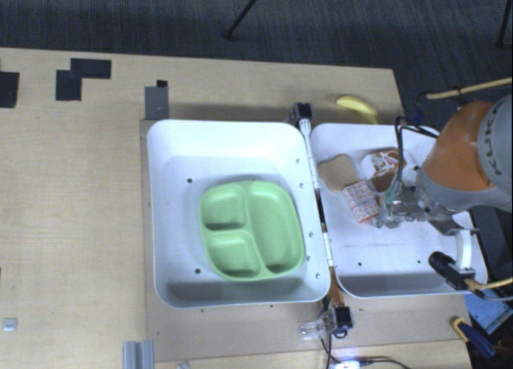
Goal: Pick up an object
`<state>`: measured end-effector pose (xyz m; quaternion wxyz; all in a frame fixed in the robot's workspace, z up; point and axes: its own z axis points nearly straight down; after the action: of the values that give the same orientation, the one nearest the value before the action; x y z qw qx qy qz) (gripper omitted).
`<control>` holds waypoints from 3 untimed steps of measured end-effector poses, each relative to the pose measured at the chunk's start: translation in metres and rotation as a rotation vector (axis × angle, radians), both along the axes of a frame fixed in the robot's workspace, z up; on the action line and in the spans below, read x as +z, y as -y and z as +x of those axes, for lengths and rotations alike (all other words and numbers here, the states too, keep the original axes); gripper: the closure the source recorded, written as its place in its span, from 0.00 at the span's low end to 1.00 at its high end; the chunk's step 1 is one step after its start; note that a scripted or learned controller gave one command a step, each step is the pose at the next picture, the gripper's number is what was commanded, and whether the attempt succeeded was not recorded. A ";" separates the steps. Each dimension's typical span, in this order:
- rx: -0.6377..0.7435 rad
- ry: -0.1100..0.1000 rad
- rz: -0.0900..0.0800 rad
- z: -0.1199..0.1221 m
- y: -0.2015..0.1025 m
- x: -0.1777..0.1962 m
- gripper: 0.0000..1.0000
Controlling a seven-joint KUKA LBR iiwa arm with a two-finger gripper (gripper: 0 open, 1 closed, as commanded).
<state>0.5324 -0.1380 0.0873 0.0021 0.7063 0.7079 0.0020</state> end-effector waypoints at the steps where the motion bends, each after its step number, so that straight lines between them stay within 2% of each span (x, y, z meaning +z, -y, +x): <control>1: 0.003 0.001 -0.003 0.070 0.069 0.052 1.00; 2: 0.003 -0.002 -0.001 0.070 0.068 0.050 0.00; 3: 0.006 -0.013 0.001 0.115 0.045 0.000 0.00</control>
<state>0.6474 -0.1830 0.0869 -0.0030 0.7044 0.7098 -0.0020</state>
